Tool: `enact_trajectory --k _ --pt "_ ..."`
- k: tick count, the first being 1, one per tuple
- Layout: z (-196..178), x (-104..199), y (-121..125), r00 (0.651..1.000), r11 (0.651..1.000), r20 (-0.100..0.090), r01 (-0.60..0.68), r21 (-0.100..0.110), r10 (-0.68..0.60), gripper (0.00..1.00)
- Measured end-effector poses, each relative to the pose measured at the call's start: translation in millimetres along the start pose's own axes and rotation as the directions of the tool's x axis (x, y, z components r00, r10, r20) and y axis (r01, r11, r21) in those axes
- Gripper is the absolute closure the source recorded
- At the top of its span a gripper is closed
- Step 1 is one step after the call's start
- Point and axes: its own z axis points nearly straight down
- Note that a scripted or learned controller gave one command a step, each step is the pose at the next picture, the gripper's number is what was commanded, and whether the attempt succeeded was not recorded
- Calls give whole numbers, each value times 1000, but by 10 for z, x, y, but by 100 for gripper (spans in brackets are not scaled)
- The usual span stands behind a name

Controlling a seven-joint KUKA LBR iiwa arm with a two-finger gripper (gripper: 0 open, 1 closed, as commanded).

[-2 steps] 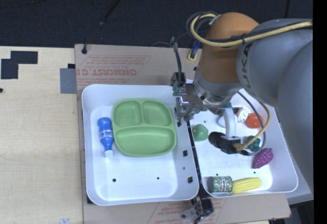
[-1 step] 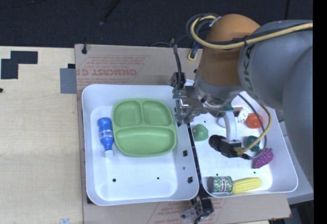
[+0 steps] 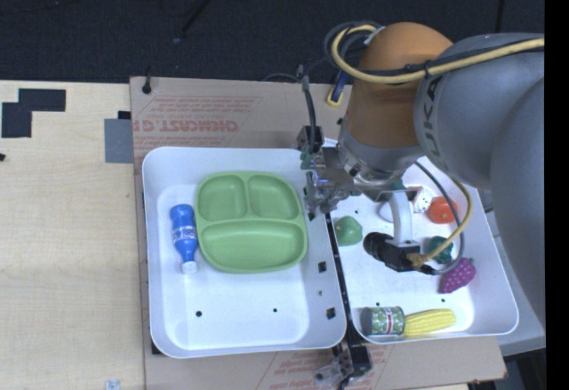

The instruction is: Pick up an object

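- gripper point(image 3: 317, 188) over the rim between the bins; jaws open or closed, we cannot tell;
- left white bin point(image 3: 240, 308): green divided plastic plate point(image 3: 249, 221), blue bottle point(image 3: 183, 235) just beside;
- right white bin point(image 3: 373, 289): yellow corn cob point(image 3: 430, 321), purple grape bunch point(image 3: 457, 274).

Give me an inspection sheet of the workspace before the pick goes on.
Surface: left bin and right bin on a cardboard sheet.
Job's things: right bin holds purple grapes, corn cob, green can, red-orange item, green round item.
Clutter: left bin holds green divided plate, blue bottle.
Grippers: gripper at the divider between bins.
Cables: yellow cable looped above the wrist; dark cables behind.
Surroundings: wooden bench, dark floor.
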Motion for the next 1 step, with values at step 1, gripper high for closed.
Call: enact_trajectory --k 1 --pt "6 3 26 1000 1000 0 2 -1 -2 100"
